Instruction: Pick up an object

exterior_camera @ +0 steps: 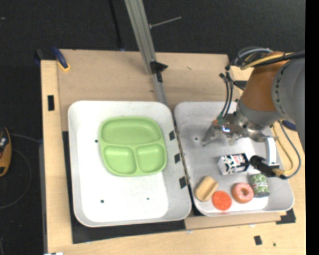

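Gripper (215,133) is hanging with spread fingers holding nothing over bare floor of the right bin (194,118), above the can (233,164); closing here is risking an empty grasp.

The scene is being viewed by one fixed camera set above the bench (95,78), looking down at a slant from a moderate height. Both white bins, the left bin (122,206) and the right bin (194,121), are being taken in whole, the arm (266,92) being seen entering from the right.
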Robot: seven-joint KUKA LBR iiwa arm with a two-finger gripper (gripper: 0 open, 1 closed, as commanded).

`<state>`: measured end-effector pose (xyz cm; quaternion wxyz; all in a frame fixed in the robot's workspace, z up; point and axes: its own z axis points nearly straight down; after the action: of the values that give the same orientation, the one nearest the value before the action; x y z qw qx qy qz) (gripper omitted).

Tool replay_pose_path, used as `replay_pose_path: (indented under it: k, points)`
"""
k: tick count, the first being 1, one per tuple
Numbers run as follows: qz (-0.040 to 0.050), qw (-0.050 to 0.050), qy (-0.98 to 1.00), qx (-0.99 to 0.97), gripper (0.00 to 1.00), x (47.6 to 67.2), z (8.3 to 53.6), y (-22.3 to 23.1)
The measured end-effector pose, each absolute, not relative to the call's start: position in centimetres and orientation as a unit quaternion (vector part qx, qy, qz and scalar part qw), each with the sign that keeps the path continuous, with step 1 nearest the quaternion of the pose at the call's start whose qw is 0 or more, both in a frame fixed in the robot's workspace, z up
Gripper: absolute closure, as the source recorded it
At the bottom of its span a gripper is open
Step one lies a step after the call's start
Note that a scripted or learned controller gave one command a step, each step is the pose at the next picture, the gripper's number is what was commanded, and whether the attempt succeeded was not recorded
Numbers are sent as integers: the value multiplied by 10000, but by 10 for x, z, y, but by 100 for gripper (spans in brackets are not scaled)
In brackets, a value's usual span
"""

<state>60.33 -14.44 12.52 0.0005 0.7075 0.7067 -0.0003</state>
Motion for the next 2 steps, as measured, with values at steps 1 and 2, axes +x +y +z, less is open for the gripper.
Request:
replay_pose_path:
  k: [1,2]
  points:
    - [7,19,7058,7084,100,604,136,-146]
    - [12,27,7067,7075,100,603,185,-156]
